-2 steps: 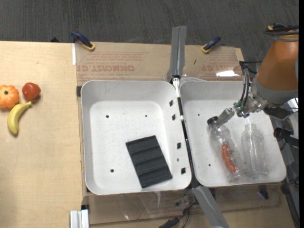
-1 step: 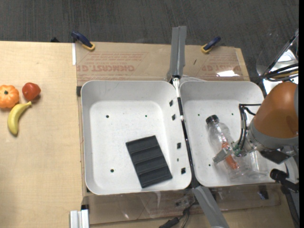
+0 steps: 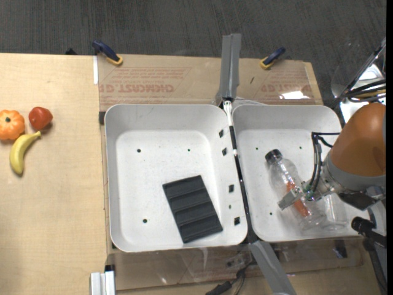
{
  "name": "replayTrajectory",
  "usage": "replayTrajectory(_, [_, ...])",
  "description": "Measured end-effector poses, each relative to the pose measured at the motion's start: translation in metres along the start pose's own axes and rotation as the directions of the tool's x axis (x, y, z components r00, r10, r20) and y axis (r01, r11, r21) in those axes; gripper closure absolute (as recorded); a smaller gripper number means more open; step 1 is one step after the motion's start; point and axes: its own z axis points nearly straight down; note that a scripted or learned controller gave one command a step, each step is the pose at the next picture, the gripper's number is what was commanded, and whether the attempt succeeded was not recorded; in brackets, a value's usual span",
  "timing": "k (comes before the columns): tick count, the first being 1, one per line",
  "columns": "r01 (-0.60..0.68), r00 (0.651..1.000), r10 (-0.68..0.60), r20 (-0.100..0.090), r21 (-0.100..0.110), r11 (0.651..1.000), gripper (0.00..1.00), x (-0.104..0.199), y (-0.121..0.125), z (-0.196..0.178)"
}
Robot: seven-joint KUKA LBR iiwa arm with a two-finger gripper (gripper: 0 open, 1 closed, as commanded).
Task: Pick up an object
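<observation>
Camera view, from above at a slant. Arm (image 3: 362,149) enters from the right edge; its orange band and grey wrist cover the right bin's far-right side. The gripper (image 3: 302,195) sits low in the right bin (image 3: 276,118), right on the clear plastic bottle (image 3: 285,177). Fingers are small, dark and mixed up with cables and glare; cannot tell whether they are spread or pressed together, nor whether the bottle lies between them. A second clear plastic item (image 3: 322,217) lies just beside the gripper toward the bin's near-right corner; its outline is washed out against the white floor and its shape is hard to make out.

Surface: two shallow white bins sit side by side on a cardboard sheet (image 3: 147,82), which is pinned at the far edge by two blue-and-orange clamps (image 3: 107,52). A grey divider bar (image 3: 230,66) runs between the bins. Left of the cardboard is a pale wood worktop (image 3: 49,226); dark carpet lies beyond the far edge.

Left bin (image 3: 123,128): one dark ribbed rectangular block (image 3: 192,208), lying flat and skewed, near the bin's front edge.

Worktop, left edge: an orange fruit (image 3: 10,126), a red fruit (image 3: 40,118) and a banana (image 3: 21,152), bunched close together, well apart from the bins.

Bottle: transparent, dark cap pointing toward the bin's far edge, lying on its side at a diagonal in the right bin's middle, with an orange-red patch near its lower end.
</observation>
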Motion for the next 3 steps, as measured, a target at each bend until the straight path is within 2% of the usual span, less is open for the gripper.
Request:
replayTrajectory(1, [-0.023, 1.0, 0.023, 0.002, 0.0, 1.0, 1.0, 0.051, 0.085, -0.091])
replayTrajectory(2, [-0.023, 1.0, 0.023, 0.002, 0.0, 1.0, 0.0, 0.05, 0.085, -0.091])
replayTrajectory(3, [-0.071, 0.997, 0.072, 0.031, -0.031, 0.997, 0.0, 0.006, 0.066, -0.033])
